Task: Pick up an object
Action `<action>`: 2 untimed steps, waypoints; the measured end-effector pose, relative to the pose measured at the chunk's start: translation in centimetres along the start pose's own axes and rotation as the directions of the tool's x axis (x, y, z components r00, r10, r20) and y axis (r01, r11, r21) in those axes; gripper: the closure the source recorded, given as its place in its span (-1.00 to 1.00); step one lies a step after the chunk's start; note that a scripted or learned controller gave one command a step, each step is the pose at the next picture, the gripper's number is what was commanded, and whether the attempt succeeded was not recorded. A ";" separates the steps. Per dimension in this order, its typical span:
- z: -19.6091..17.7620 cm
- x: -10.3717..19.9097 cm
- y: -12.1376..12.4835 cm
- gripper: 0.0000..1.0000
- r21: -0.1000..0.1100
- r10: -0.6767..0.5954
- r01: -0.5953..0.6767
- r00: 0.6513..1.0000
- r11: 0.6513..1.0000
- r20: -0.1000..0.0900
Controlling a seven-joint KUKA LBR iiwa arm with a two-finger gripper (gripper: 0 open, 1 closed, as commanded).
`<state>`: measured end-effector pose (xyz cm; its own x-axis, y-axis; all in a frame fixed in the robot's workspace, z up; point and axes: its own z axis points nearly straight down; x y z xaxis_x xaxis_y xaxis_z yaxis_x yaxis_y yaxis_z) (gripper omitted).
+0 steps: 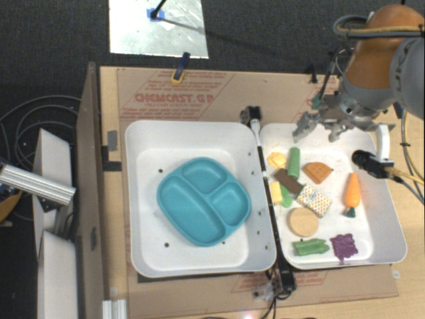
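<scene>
Your end effector hangs over the far rim of the right bin, fingers spread apart and nothing between them. Every candidate lies in that bin, on the near side of the end effector, so take the carrot as your landmark.

The carrot lies by itself, with bare bin floor around it. It looks like a light, stiff plastic toy, smooth and a bit slippery; you would do best to close across its thick orange middle, not the green tip.

Left of the carrot sits a crowded cluster: an orange wedge, a checkered block, a brown bar lying across a green stick, and yellow pieces beyond them. These touch or overlap, so a pinch there may drag neighbours.

Nearer than the carrot lie a tan disc, probably too flat to pinch easily, a green pod and purple grapes; the grapes' bumpy shape should grip well.

The blue tray sits in the left bin, well apart.
</scene>
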<state>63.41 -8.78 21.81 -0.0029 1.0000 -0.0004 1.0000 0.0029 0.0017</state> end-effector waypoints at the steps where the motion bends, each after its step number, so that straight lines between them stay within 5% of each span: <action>1: 13.5 -0.3 -6.4 -1.00 0.004 0.006 -0.006 1.000 1.000 -0.003; 2: 12.5 -0.4 0.6 -1.00 -0.008 -0.003 0.003 1.000 1.000 0.001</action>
<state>64.03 -9.15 9.32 -0.0058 1.0000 -0.0015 0.9999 0.0058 0.0093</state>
